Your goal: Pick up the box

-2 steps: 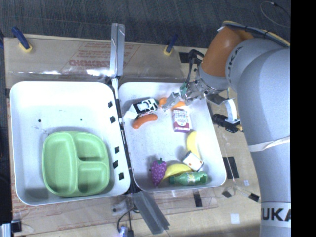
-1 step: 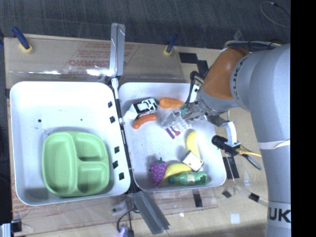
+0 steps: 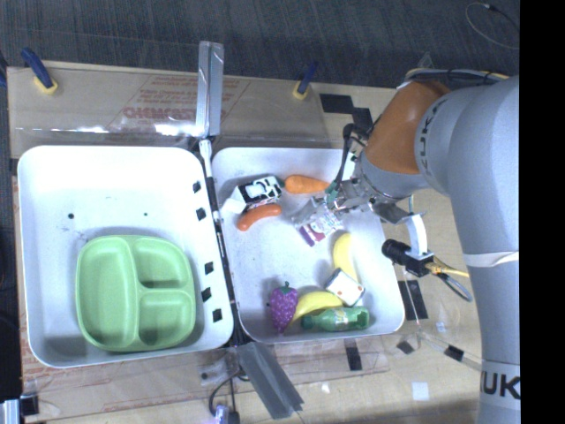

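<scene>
**Inspector:** Where the right bin point(image 3: 265, 325) meets its near rim, I record a green bottle point(image 3: 335, 319) lying flat, purple grapes point(image 3: 283, 306) and a yellow banana point(image 3: 315, 304) beside it; touching these, a small white box point(image 3: 343, 286), tilted.

**Clerk:** And beyond?

**Inspector:** A second banana point(image 3: 342, 253) mid-bin; further, a red sausage point(image 3: 259, 216), a black-and-white packet point(image 3: 259, 189), an orange carrot point(image 3: 305, 185); the left bin point(image 3: 53, 175) carries a green divided tray point(image 3: 135, 291).

**Clerk:** The gripper?

**Inspector:** The gripper point(image 3: 325, 212) sits low near the carrot, well apart from the box; clutter hides it, so its state I cannot tell.
</scene>
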You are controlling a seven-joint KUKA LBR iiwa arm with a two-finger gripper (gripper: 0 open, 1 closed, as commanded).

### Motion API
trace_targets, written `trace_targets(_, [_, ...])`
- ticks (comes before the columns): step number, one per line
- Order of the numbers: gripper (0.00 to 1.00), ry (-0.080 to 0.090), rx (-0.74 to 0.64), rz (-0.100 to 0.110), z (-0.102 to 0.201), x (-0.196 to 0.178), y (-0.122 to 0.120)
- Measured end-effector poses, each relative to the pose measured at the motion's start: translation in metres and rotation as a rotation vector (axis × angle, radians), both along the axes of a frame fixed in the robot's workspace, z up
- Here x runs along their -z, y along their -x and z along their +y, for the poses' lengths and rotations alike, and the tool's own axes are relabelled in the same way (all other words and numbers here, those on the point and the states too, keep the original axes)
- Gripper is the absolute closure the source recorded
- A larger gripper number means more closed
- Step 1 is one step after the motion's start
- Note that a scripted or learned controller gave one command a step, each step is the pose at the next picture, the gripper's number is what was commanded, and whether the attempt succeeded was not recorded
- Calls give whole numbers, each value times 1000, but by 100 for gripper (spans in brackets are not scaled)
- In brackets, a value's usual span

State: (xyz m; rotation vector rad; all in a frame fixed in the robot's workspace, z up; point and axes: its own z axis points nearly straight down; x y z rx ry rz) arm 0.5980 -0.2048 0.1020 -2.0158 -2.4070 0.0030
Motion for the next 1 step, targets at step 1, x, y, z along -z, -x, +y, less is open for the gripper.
trace_targets(1, [100, 0, -197, -3, 38, -105, -27])
